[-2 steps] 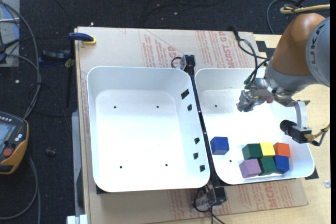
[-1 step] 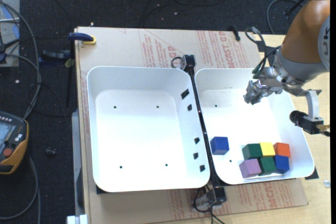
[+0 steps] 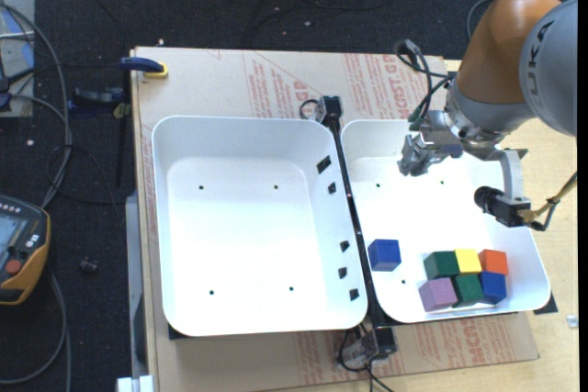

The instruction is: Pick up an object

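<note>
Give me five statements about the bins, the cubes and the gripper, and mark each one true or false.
1. All the small coloured cubes lie in the right-hand white bin. True.
2. The lone blue cube touches the cluster of cubes. False: it sits apart, to the cluster's left.
3. The two-finger gripper hovers over the far part of the right-hand bin, away from the cubes. True.
4. The orange cube lies in the left-hand white bin. False: it is at the cluster's right end in the right-hand bin.
5. The yellow cube sits between the green cube and the orange cube. True.
</note>
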Motion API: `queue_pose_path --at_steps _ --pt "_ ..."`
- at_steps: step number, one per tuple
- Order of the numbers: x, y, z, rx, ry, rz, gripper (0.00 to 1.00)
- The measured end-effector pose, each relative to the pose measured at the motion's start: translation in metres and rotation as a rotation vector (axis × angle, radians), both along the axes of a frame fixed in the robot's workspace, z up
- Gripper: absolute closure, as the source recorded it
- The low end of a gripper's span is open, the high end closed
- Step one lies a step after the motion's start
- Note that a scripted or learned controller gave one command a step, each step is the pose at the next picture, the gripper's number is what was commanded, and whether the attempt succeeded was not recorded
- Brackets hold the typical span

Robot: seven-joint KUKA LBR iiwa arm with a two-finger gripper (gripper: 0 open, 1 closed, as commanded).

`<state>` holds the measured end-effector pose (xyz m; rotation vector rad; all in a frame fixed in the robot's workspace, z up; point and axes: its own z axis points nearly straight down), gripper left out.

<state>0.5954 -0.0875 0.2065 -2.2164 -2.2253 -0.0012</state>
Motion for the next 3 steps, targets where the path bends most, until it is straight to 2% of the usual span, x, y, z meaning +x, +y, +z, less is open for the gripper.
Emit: queue_pose_path --at_steps 1,2,3 --pt "0.005 0.056 0.002 0.000 0.000 0.001 1.00" --pt "0.026 0.101 -0.001 0.000 0.000 0.000 1.00" --pt "0.035 0.154 -0.002 0.000 0.000 0.001 1.00"
